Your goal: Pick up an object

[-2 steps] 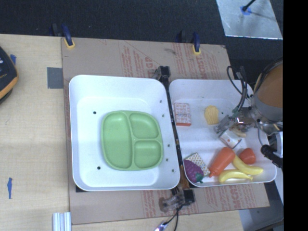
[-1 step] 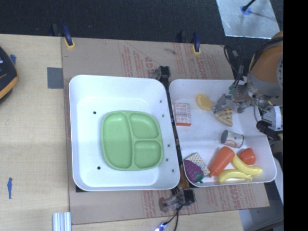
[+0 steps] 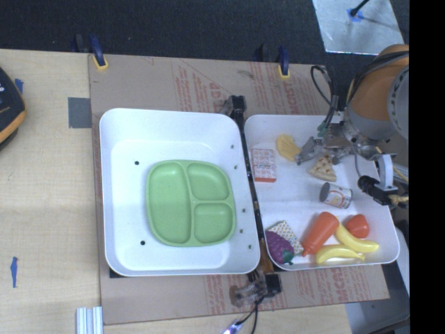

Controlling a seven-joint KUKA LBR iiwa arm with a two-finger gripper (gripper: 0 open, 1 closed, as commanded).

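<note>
My gripper (image 3: 322, 152) hangs over the back of the right bin (image 3: 292, 124), its grey fingers spread open. A tan pizza slice (image 3: 323, 168) lies just below and between the fingertips, not gripped. A yellow piece (image 3: 286, 145) sits just left of the left finger (image 3: 304, 154). Also in this bin are a red-and-white box (image 3: 263, 164), a small can (image 3: 337, 196) on its side, an orange carrot (image 3: 319, 232), a red fruit (image 3: 357, 225), yellow bananas (image 3: 348, 250), purple grapes (image 3: 278, 245) and a checkered packet (image 3: 284, 231).
The left bin (image 3: 125, 138) holds a green divided plate (image 3: 190, 202). The arm's orange band (image 3: 379, 82) and cables stand over the right bin's far right corner. Clamps hold the cardboard mat along its back edge.
</note>
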